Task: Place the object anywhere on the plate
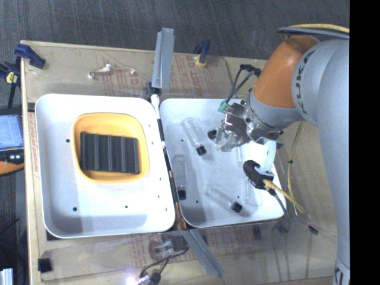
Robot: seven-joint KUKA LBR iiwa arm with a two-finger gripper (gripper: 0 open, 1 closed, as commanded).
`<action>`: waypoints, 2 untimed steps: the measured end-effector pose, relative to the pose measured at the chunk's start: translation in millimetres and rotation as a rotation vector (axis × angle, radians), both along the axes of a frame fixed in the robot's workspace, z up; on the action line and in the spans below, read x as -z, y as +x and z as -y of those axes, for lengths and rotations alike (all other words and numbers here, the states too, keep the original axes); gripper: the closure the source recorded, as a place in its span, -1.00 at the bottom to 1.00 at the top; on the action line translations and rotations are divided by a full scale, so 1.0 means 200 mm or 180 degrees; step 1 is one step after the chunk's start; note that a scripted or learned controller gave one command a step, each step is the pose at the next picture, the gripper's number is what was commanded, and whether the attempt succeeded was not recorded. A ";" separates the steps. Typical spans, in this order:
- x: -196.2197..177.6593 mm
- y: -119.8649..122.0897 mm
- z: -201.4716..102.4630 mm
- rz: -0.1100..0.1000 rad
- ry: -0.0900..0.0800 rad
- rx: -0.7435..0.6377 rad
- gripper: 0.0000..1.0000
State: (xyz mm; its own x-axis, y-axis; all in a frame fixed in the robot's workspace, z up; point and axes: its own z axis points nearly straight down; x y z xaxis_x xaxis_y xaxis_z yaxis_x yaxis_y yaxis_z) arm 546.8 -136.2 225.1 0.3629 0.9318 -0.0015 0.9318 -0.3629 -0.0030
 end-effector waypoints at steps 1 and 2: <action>-0.13 0.21 -0.29 0.0008 0.0003 -0.0681 1.00; 0.02 0.24 -0.59 -0.0008 0.0009 -0.1436 1.00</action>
